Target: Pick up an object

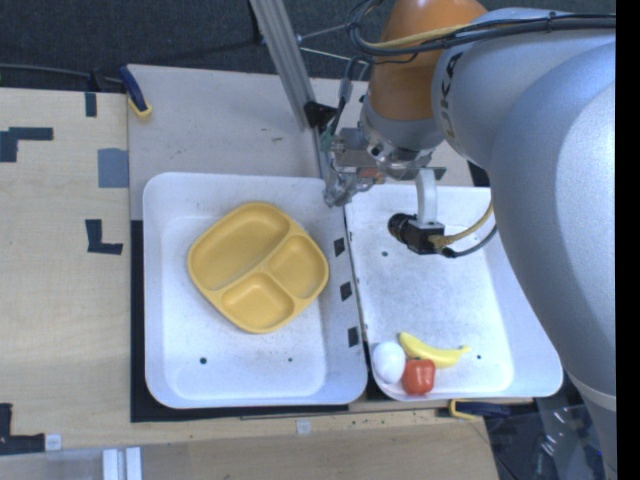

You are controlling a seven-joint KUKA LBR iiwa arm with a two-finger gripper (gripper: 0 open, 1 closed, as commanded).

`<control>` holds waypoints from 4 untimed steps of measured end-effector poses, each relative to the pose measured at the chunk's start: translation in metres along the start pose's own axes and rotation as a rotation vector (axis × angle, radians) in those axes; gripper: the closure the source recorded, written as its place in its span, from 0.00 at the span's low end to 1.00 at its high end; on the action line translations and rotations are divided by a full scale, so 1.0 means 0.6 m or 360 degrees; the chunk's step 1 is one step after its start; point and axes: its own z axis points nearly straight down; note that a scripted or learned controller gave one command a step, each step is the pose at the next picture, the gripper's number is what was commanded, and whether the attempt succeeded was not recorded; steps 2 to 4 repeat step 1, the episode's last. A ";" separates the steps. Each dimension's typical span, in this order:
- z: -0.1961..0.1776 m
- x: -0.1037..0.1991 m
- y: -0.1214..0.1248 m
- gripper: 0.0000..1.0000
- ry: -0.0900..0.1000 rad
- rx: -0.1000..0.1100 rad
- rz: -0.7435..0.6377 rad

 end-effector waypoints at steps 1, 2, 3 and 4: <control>0.016 0.074 0.050 1.00 0.0000 -0.0002 -0.0001; 0.016 0.074 0.050 1.00 0.0000 -0.0002 -0.0001; 0.016 0.074 0.050 1.00 0.0000 -0.0002 -0.0001; 0.016 0.074 0.050 1.00 0.0000 -0.0002 -0.0001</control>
